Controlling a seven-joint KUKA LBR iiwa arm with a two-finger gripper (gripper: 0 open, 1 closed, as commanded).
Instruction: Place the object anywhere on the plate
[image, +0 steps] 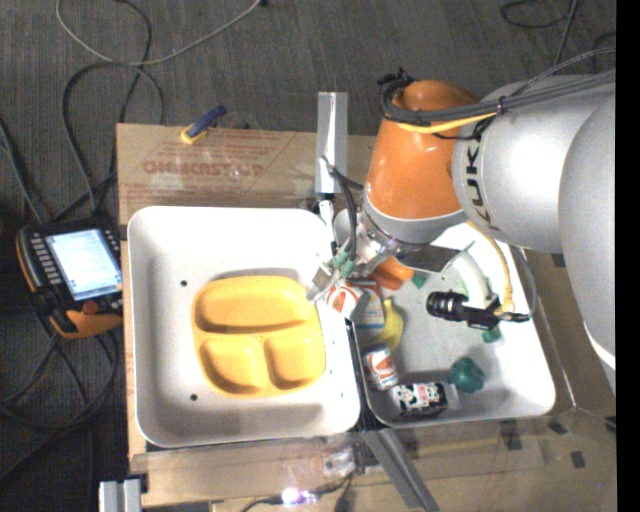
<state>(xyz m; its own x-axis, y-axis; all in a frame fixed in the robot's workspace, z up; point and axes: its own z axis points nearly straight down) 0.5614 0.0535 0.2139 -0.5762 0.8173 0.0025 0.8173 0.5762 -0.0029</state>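
The arm (540, 170) reached in from the right of the frame, its orange band (420, 160) sitting above the centre. The gripper (332, 272) hung over the wall shared by the 2 white bins, just right of centre. I could not tell whether the gripper was apart or together, since the wrist hid most of it.

A red-and-white packet (347, 297) sat directly below the gripper, at the upper left corner of the right bin (520, 370) and just beside the dividing wall. Whether the gripper held it could not be told. It lay just off the right rim of the plate, not on it.

The yellow plate (250, 305), with 3 compartments, lay in the middle of the left bin (170, 300), with nothing on it.

In the right bin, a yellow item (392, 325) lay just below and right of the packet. A small can (381, 368) stood below that. A dark bottle (420, 397) lay on its side near the bin's lower edge, and a green item (466, 374) sat just to its upper right.

A sheet of cardboard (230, 175) lay above the left bin, and a handheld screen (75, 260) rested at the left edge of the frame.
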